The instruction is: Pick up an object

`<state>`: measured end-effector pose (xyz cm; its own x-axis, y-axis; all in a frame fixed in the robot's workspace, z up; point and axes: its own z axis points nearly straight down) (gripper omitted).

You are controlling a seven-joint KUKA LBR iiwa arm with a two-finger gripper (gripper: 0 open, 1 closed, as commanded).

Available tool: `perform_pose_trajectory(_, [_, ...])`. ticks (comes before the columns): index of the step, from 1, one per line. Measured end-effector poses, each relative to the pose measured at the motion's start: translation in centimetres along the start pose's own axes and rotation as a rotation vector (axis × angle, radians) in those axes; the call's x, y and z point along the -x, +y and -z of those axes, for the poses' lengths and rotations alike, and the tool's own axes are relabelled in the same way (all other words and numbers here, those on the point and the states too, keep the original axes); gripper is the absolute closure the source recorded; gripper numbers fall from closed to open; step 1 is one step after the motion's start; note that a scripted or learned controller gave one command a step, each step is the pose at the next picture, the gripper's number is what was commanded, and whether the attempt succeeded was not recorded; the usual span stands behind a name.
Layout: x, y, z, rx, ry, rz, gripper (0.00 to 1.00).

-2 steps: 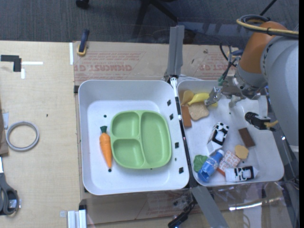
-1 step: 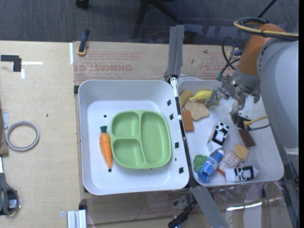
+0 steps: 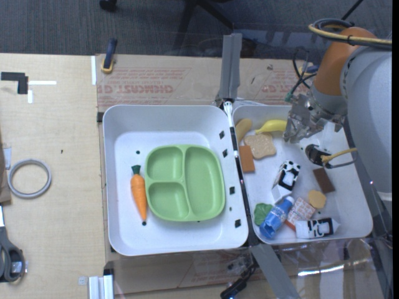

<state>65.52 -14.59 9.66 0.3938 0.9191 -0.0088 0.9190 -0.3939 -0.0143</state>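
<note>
Gripper [image 3: 298, 131] hangs over the right bin's [image 3: 365, 229] far end, nothing seen held; open or shut, cannot tell. Nearest pick is the banana [image 3: 272, 127], just left of it, long axis left-right, beside the bread slice [image 3: 260, 146].

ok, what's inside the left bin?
The left bin holds a green divided plate, with nothing showing in its three compartments, and a carrot lying beside it on its left. Whatever is beneath the plate is covered.
</note>
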Motion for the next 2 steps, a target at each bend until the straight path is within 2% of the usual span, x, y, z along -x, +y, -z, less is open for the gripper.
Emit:
perform_pose_trajectory(1, [-6.37, -2.53, 9.5, 0.011, 0.008, -0.319, 1.0])
perform_pose_trajectory(2, [-6.37, -2.54, 9.45, 0.011, 0.008, -0.32, 0.0])
